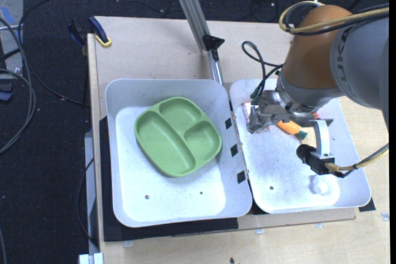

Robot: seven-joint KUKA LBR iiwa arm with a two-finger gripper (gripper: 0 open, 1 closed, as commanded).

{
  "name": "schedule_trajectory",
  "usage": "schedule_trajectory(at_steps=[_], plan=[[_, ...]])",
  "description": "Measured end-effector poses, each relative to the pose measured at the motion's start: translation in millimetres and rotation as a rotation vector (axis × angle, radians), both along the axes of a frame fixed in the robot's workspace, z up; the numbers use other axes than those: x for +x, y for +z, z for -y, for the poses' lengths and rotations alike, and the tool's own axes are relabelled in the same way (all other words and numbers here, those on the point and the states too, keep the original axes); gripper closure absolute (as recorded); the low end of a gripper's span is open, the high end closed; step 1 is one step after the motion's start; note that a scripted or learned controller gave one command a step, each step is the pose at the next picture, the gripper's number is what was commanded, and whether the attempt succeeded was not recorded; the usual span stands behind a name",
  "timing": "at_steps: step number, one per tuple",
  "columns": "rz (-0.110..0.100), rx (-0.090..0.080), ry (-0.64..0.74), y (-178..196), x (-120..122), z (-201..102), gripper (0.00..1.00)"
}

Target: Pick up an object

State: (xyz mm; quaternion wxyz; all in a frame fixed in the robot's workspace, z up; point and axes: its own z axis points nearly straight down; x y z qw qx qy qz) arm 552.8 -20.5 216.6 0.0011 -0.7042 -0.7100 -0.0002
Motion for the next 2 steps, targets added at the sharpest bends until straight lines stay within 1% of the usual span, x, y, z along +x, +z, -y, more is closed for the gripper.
schedule_trajectory(at_steps=[1, 2], plan=[[0.000, -0.001, -0.002, -4.8, -1.0, -56.8, 1.00], [0.002, 0.000, -0.001, 2.9, -0.7, -100.0, 1.00]])
